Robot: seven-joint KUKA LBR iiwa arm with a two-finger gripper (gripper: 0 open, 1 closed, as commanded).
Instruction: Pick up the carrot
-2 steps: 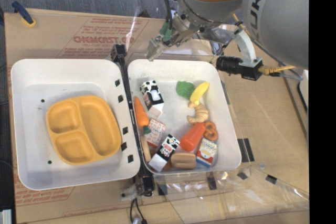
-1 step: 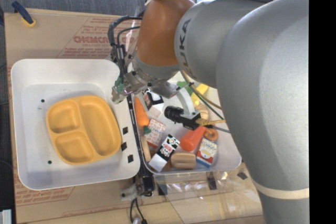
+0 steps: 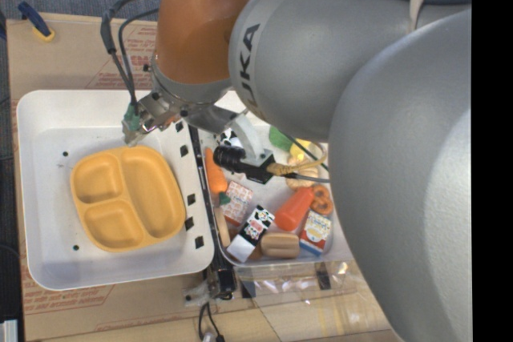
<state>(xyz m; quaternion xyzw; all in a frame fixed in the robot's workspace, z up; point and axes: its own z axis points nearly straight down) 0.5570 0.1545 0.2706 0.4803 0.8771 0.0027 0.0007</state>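
Note:
The carrot (image 3: 216,172) is an orange tapered piece lying lengthwise along the left wall of the right bin (image 3: 227,259). My gripper (image 3: 205,129) hangs under the orange wrist band, over the divide between the two bins, just above the carrot's far end. The arm's bulk covers much of the right bin, and I cannot make out anything held.
A yellow divided plate (image 3: 124,196) lies in the left bin (image 3: 48,116). Packed beside the carrot are a small printed box (image 3: 237,201), a cow-patterned carton (image 3: 256,225), a brown block (image 3: 280,245), an orange-red bottle (image 3: 295,207), a pretzel (image 3: 321,200) and a green piece (image 3: 280,138).

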